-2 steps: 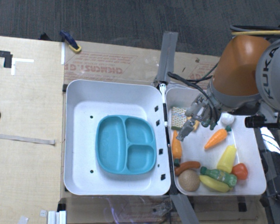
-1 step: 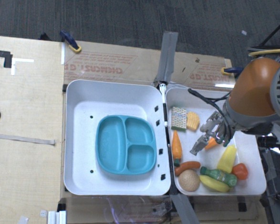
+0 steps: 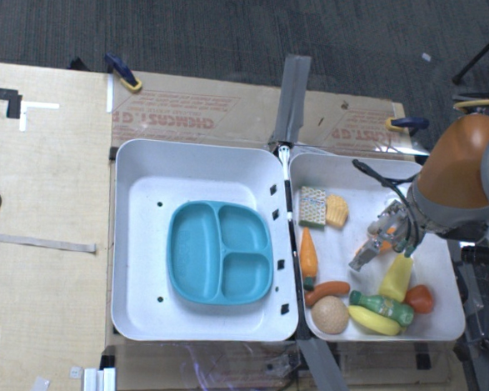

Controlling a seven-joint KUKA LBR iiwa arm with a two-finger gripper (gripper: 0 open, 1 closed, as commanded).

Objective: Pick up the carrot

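Observation:
The carrot (image 3: 308, 252) is orange with a green stub at its near end. It lies lengthwise along the left wall of the right bin (image 3: 358, 180). My gripper (image 3: 367, 251) hangs low over the middle of that bin, tilted toward the left, about a hand's width to the right of the carrot and apart from it. Bare white bin floor lies between the two. Nothing shows held at the gripper's tip.
Behind the carrot sit a checked box (image 3: 313, 206) and a yellow piece (image 3: 336, 210). A red sausage (image 3: 328, 290), a tan egg (image 3: 330, 315), a banana (image 3: 373, 321), a green item (image 3: 383, 306), a yellow block (image 3: 396, 276) and a tomato (image 3: 419, 299) crowd the near side. The left bin holds a blue divided plate (image 3: 221, 252).

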